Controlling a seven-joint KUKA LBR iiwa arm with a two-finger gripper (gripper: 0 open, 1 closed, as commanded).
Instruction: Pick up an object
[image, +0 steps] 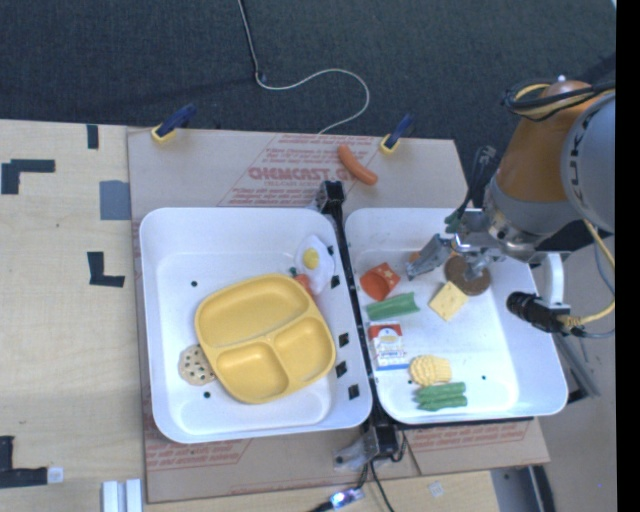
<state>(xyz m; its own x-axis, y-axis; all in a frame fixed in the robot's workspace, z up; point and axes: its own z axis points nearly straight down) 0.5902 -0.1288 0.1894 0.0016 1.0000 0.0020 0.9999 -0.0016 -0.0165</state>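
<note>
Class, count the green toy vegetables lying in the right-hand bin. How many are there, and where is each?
2. One green vegetable lies near the bin's left wall, below the red piece. The other, green beans, lies at the front, just below the corn. The gripper may hide more.

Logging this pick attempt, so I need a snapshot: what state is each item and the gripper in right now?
gripper: low over the right bin, nothing visibly between its fingers
cheese wedge: lying loose in the right bin
corn cob: lying flat beside the green beans
yellow divided plate: right side up in the left bin
cookie: flat, touching the plate's edge
hot dog: lying on the cardboard outside both bins
</note>
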